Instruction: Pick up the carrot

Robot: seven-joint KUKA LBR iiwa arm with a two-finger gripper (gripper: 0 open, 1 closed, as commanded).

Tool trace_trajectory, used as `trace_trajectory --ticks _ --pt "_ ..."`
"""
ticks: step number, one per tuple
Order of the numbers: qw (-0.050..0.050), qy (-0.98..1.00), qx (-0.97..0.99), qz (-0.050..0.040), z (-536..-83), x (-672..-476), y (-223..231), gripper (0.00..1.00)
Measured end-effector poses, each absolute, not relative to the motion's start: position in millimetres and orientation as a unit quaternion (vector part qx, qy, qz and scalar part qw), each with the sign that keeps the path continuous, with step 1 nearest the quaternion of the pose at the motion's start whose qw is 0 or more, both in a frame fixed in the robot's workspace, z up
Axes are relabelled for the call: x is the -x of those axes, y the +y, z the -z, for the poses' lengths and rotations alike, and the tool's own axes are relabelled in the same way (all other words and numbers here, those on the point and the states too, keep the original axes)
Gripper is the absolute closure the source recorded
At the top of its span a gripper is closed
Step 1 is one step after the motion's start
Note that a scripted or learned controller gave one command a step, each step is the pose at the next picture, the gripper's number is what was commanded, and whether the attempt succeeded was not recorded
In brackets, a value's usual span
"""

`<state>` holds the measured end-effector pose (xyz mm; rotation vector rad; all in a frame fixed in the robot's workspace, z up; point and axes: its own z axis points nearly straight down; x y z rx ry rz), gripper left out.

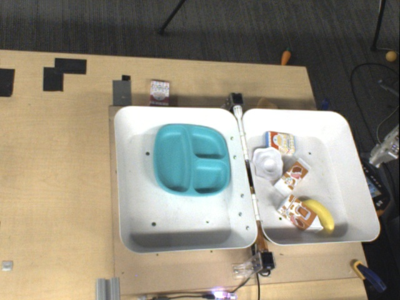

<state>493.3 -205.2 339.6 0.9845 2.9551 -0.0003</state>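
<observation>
- Looking down on the bench (56,186), I see the two white bins side by side, their inner rims touching.
- The left bin (134,230) holds a teal divided plate (190,159), lying flat near its middle.
- The right bin (350,167) holds a small carton (279,143) at the far side, with a white cup (269,163) just in front of it.
- Two snack packets (294,174) lie nearer me, and a banana (320,214) rests against the closer one.
- As for the carrot, I can only pick out a small orange piece (285,57) at the far edge of the bench, well apart from both bins; it is too small to be sure of.
- The gripper (389,147) sits at the right edge, outside the right bin; I cannot tell whether it is spread or closed.
</observation>
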Motion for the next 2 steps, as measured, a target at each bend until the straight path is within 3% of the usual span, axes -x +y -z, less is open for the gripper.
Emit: trace_trajectory --ticks 1,2 --pt "0.002 0.925 -0.381 -0.0006 -238 -489.7 -205 1.00" --pt "0.013 0.936 -0.352 0.0004 -375 -490.7 -207 1.00"
